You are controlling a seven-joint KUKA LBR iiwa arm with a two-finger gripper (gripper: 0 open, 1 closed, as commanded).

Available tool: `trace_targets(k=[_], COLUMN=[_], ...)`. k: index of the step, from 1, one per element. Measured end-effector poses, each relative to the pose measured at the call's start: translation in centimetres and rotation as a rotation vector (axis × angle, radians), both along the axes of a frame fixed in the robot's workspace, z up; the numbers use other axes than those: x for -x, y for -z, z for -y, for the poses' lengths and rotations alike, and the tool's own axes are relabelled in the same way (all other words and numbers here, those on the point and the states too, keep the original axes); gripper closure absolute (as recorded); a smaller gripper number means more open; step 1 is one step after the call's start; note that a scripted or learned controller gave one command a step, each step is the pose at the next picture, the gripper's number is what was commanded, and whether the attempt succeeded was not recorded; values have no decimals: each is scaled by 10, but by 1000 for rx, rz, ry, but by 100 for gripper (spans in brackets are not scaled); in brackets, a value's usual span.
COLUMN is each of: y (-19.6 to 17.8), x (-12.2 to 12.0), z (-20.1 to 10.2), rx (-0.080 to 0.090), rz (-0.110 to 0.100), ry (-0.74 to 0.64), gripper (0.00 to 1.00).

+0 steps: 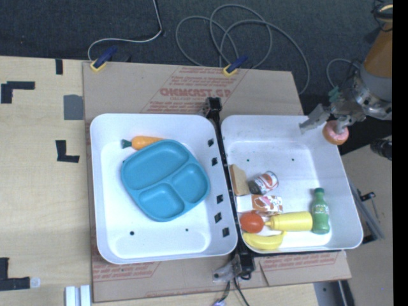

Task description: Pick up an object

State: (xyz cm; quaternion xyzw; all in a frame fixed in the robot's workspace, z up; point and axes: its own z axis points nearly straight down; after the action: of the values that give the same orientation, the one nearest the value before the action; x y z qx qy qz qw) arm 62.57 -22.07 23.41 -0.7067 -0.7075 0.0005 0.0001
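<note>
Bananas come first: one yellow banana (pixel 264 241) lies at the near rim of the right bin (pixel 331 171), and I take this bin as my landmark. Inside it, in the near part, things are heaped together, probably tipped in without order: a tomato (pixel 251 222) touching the banana, a yellow bottle (pixel 292 221) lying on its side, a green bottle (pixel 319 211) next to it, a small can (pixel 263 182) and a brown block (pixel 239 180) near the left wall. Beyond that wall, the left bin (pixel 102 190) carries a blue tray (pixel 166 179) with a carrot (pixel 145 142) behind it.

At the far right corner of the right bin hangs the claw (pixel 331 121). A round pinkish-orange object (pixel 335 133), like a small peach, shows just under it, above the rim. Whether the claw is closed on it or open, I cannot tell. I judge the pick may be done, but the grip is not proven.
</note>
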Motion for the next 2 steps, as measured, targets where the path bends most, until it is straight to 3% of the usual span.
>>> trace_targets(k=[2], y=[138], x=[66], z=[-82], rx=[2], rz=[8], ry=[0], gripper=[0])
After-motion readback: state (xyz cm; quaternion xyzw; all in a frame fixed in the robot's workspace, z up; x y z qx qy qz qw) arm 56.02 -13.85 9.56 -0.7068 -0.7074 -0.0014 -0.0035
